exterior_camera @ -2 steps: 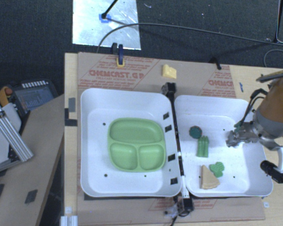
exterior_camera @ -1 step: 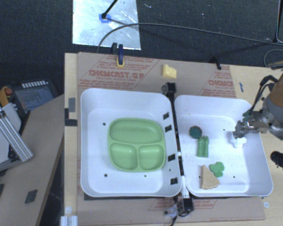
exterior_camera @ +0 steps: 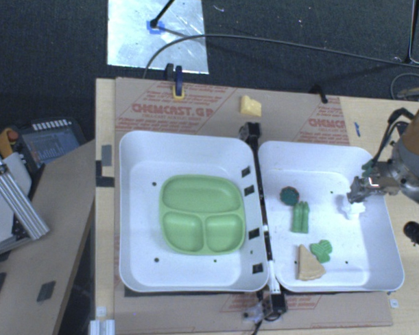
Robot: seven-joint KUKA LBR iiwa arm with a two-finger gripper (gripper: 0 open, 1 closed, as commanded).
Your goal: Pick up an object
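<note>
Tan wedge [exterior_camera: 310,264] bottom; arm [exterior_camera: 409,160] low, pincer [exterior_camera: 356,196] over right bin [exterior_camera: 382,238].

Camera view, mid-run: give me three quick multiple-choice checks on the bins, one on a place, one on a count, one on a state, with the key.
1. Where does the green divided tray lie?
A. In the left bin
B. In the right bin
C. On the cardboard behind the bins

2. How many compartments does that tray have?
A. Two
B. Three
C. Five

3. Where is the end effector relative to the toy items?
A. Resting on the tan wedge
B. Over the left bin
C. Near the right bin's right wall, apart from them

Key:
1 A, the tray sits in the middle of the left bin.
2 B, one wide section above two smaller ones.
3 C, it is by the right bin wall, while the dark green round piece, green ridged piece, green broccoli-like piece and tan wedge lie to its left.
</note>
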